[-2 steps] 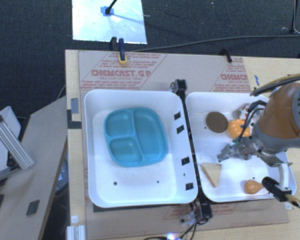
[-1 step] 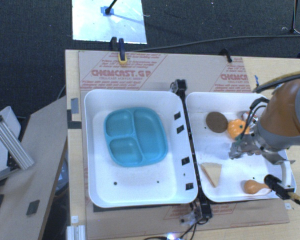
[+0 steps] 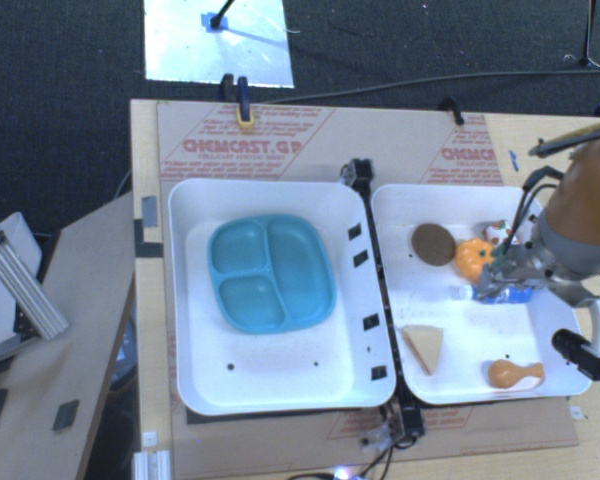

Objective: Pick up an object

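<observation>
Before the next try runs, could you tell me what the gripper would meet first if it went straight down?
Probably the blue item beneath the gripper, beside the orange toy; depth is unclear.

Lab: clamped bench [image 3: 280, 128], white bins [image 3: 195, 298]

On the surface [image 3: 280, 133] two bins sit side by side. The left bin [image 3: 195, 368] holds a divided plate [image 3: 271, 273]. In the right bin [image 3: 450, 203], a round cookie [image 3: 433, 244] lies behind a wedge [image 3: 425, 347]; a drumstick [image 3: 513, 373] lies right of the wedge.
</observation>
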`<state>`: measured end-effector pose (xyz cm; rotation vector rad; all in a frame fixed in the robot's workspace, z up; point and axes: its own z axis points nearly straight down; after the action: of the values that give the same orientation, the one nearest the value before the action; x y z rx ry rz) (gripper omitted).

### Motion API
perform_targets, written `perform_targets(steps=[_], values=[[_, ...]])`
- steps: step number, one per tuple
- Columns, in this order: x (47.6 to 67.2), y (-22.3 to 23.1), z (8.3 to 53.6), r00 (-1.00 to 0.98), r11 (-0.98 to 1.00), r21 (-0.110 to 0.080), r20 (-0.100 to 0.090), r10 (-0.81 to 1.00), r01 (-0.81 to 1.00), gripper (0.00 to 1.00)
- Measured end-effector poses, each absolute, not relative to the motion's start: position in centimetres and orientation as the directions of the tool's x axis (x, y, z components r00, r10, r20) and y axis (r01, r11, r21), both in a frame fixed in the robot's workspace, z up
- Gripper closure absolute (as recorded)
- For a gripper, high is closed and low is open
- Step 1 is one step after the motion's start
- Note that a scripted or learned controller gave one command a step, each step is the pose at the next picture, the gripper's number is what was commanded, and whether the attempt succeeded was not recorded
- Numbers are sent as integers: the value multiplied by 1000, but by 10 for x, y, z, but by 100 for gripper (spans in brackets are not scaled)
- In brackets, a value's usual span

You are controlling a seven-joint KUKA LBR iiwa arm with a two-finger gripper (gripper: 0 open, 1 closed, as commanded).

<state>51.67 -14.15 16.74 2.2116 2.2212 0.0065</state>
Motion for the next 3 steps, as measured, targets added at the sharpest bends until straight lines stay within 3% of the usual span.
perform_targets(steps=[2, 3], values=[[520, -131, 260, -6, 6, 8, -2, 1000, 1000, 100], [540, -87, 263, -10, 10, 5, 1, 1000, 1000, 100]])
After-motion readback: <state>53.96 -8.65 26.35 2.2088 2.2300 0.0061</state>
